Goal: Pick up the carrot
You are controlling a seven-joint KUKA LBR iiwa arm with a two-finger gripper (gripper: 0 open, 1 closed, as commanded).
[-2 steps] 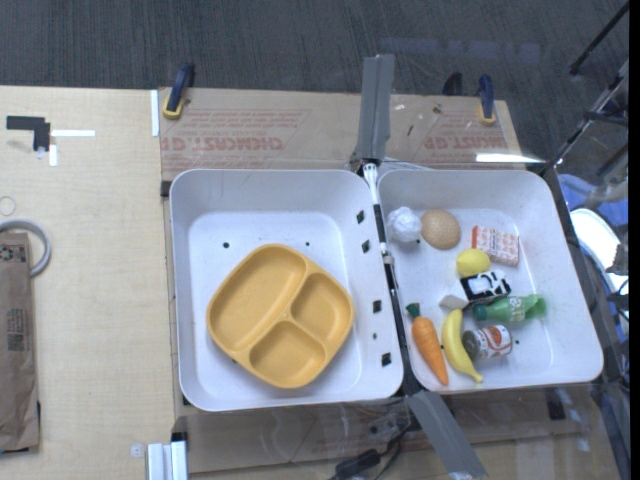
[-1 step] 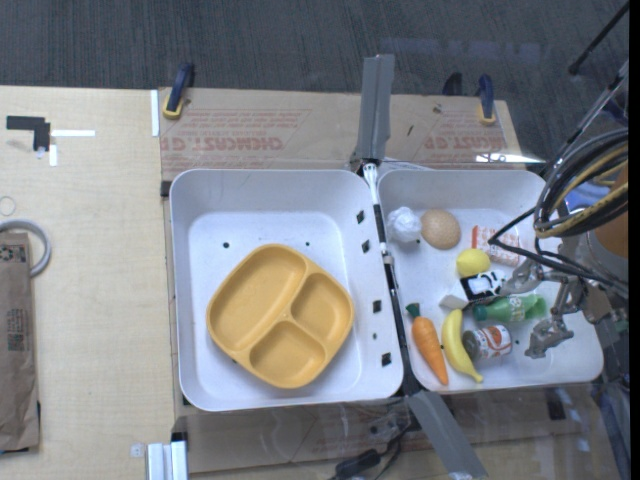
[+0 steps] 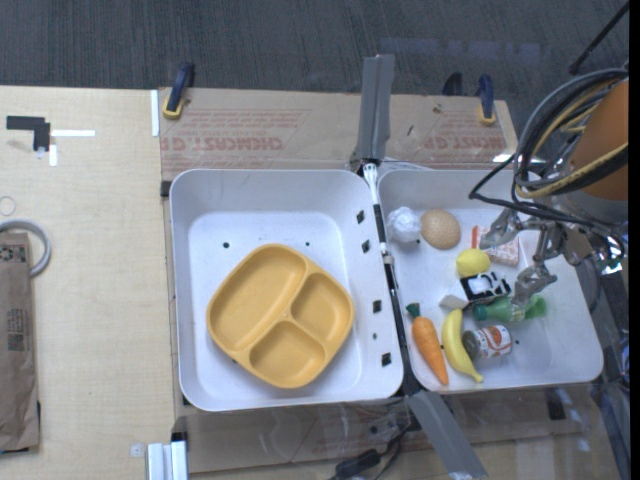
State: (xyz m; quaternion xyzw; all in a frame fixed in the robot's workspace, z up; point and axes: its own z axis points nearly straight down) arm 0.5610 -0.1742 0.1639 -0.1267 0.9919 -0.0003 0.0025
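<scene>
A: While the small orange carrot with its green top (image 3: 428, 348) lies untouched, we log the task as barely begun. Shall we list by size?

B: Yes. Item one: the grey arm with its orange band (image 3: 600, 153), reaching in from the right over the right-hand shallow white plastic bin (image 3: 580, 368).

A: Item two: the left-hand shallow white plastic bin (image 3: 185, 268), bearing the yellow three-compartment plastic tray (image 3: 280, 315).

B: Item three: the metal two-finger gripper (image 3: 525, 263), above the right bin's far right part. We see its fingers spread apart, nothing between them.

A: Item four: the yellow plastic banana (image 3: 458, 344), just beside the carrot.

B: Item five: the carrot itself, at the right bin's front left, near the divider, tip pointing toward the front edge. It is well apart from the gripper.

A: Done: nothing we can record. Left: we judge the approach, the closing and the lift all remain.
</scene>
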